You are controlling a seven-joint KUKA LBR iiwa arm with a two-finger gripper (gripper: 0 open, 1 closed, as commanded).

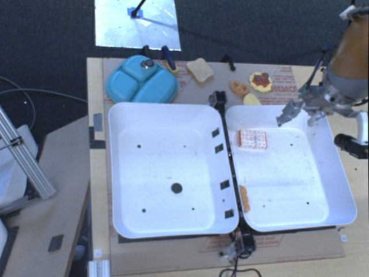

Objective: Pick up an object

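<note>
A small pink-and-white patterned packet (253, 139) lies flat near the back left of the right bin (340, 172). An orange, peanut-like piece (244, 198) rests against that bin's left wall. In the left bin (124, 154) sits a small dark disc (176, 187). My gripper (301, 115) hovers over the right bin's back edge, to the right of the packet and apart from it. It is open, with nothing between its fingers.
Behind the bins on the bench lie a blue lidded dish (141, 81), a toast slice (200, 70), a pretzel (239, 87), a small tart (260, 81) and a yellow piece (251, 99). A black divider (225, 154) runs between the bins.
</note>
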